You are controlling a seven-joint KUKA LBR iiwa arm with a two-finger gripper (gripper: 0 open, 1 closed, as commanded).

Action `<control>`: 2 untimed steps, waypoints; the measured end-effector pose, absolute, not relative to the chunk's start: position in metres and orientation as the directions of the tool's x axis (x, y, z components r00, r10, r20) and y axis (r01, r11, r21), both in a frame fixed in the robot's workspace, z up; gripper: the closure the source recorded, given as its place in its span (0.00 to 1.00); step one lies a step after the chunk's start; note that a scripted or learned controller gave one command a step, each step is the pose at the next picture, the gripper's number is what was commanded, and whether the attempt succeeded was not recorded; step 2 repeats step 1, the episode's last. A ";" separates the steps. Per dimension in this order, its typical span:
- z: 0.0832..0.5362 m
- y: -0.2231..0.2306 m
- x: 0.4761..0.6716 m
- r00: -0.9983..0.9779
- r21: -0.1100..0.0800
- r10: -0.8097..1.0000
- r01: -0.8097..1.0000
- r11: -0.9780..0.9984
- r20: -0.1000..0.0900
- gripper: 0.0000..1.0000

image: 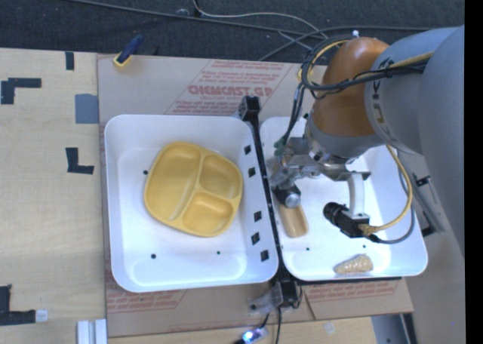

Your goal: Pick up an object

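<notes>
Two shallow white bins side by side on the bench: left bin [117,207] and right bin [396,256], meeting along a black divider [260,184] dotted with small black clips.

One yellow plate [194,188] in the left bin, split into three compartments, lying flat near the bin's middle, slightly toward its far edge, well apart from all four walls. Nothing resting in the compartments.

Two loose things in the right bin. One tan oblong block [294,220] against the left wall of that bin, just beside the divider, long side running along the wall. One pale crumbly piece [353,264] near the bin's near edge, toward the right corner, well apart from the block.

One arm [423,86], grey with an orange band [349,86], hanging over the right bin from the right side. One gripper [289,198] down at the bin's left wall, its tip at the far end of the tan block, touching or just above it; cannot tell which. Cannot tell whether pressed together or spread, the wrist covering the view from above. No thing seen pinched. One black cylinder [341,218] with a yellow cable looping off the wrist, above the bin floor.

One blue-and-yellow clip [128,50] at the far left corner of the cardboard sheet [173,86] under the bins.
</notes>
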State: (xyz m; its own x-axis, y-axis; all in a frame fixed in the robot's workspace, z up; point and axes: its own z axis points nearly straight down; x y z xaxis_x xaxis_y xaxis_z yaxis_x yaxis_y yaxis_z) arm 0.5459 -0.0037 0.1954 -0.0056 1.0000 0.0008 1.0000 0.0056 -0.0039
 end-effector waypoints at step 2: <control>0.203 0.059 0.533 -0.008 -0.002 1.000 1.000 0.008 0.002 1.00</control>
